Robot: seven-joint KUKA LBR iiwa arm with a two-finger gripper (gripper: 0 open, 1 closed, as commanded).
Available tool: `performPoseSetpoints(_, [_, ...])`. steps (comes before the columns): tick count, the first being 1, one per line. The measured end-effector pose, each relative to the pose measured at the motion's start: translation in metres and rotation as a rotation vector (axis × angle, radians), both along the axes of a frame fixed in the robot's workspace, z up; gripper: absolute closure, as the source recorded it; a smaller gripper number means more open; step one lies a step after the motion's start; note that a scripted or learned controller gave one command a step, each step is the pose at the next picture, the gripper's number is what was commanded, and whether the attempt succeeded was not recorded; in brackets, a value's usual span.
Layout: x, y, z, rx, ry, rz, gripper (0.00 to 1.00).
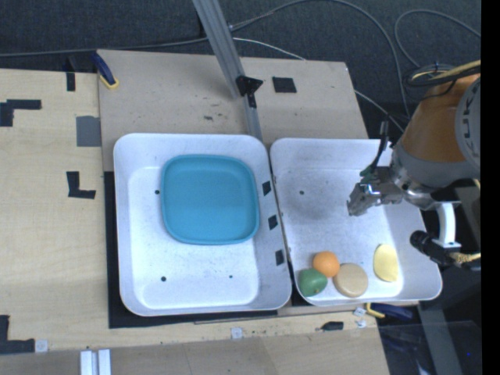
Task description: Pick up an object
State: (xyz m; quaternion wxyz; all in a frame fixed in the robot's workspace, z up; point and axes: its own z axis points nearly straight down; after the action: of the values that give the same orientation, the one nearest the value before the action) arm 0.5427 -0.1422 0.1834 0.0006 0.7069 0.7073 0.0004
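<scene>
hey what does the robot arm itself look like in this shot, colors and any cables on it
The arm is bulky and rounded, with a broad orange band above the wrist and a grey shell beside it. A thin dark cable runs down its near side toward the tool, which is a small grey metal piece with darker parts. A white bracket-like piece sits beside the wrist.
</scene>
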Motion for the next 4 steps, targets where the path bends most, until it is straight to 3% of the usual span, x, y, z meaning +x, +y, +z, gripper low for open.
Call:
performPoseSetpoints(1, [-0.008, 0.005, 0.049, 0.000, -0.001, 0.000, 1.00])
performPoseSetpoints(4, [0.018, 0.154, 0.057, 0.001, 0.002, 0.001, 1.00])
